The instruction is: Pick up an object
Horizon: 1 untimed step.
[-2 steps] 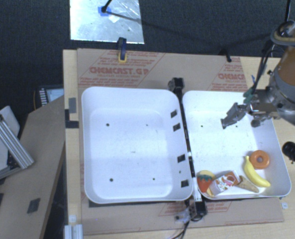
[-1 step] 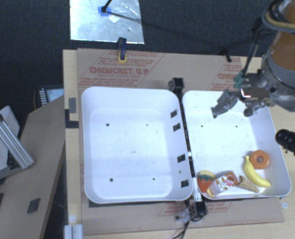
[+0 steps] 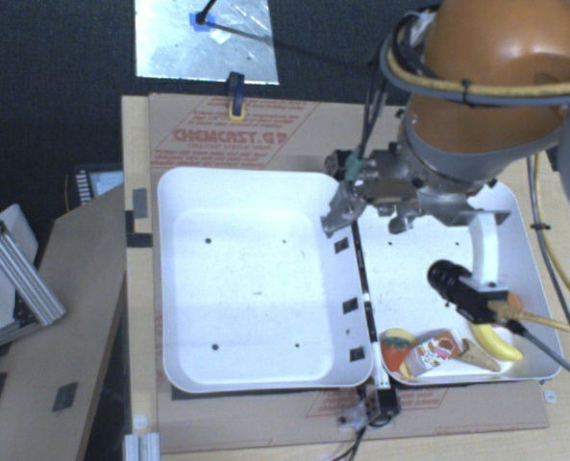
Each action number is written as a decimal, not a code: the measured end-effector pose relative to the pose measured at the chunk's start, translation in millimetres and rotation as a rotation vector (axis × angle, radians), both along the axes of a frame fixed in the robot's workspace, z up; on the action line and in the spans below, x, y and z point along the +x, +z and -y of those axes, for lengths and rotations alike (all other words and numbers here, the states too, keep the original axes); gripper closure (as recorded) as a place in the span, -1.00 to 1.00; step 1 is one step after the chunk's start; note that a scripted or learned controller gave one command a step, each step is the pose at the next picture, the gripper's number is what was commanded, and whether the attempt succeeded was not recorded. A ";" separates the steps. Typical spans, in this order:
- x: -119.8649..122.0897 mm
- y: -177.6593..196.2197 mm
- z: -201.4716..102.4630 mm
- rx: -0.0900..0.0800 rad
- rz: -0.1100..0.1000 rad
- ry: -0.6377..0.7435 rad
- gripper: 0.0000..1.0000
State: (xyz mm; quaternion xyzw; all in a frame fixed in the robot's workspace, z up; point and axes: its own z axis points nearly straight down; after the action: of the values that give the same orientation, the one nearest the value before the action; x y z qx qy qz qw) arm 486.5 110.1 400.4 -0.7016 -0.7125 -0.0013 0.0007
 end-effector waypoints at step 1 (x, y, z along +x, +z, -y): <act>20.3 -33.5 -125.7 0.001 -0.001 0.001 -1.00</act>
State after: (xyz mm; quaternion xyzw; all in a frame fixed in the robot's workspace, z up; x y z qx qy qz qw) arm 506.9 235.8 366.9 -0.7014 -0.7127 -0.0012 0.0012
